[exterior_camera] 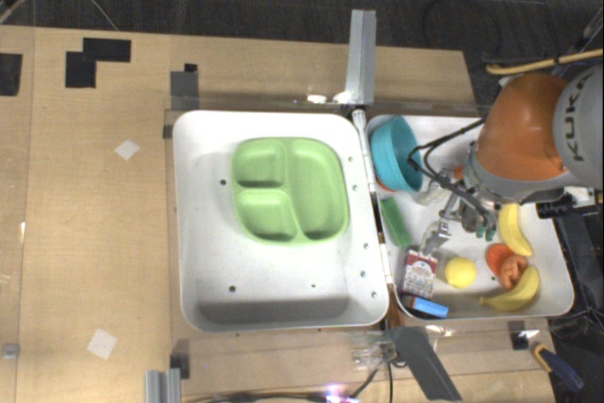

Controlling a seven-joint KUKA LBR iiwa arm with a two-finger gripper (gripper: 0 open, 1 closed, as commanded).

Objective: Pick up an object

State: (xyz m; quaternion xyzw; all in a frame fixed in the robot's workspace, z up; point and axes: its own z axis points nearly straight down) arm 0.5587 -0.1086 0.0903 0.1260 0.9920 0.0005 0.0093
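Note:
The right bin (559, 295) holds several small objects. A red and white packet (419, 277) lies near its front left, with a yellow lemon-like ball (460, 273) beside it. My gripper (440, 236) hangs low over the bin's middle, just above and between the packet and the ball. Nothing can be seen held in it. A blue bowl (392, 153) stands tilted at the bin's back left. A green stick-like item (393, 222) lies along the left wall. Two bananas (512, 226) (514, 293) and an orange piece (505, 264) lie to the right.
The left bin (203, 231) carries a light green divided plate (288, 187). A small blue block (430, 307) sits at the right bin's front edge. The arm's orange band (524, 132) covers the bin's back right. A metal post (360, 57) rises between the bins.

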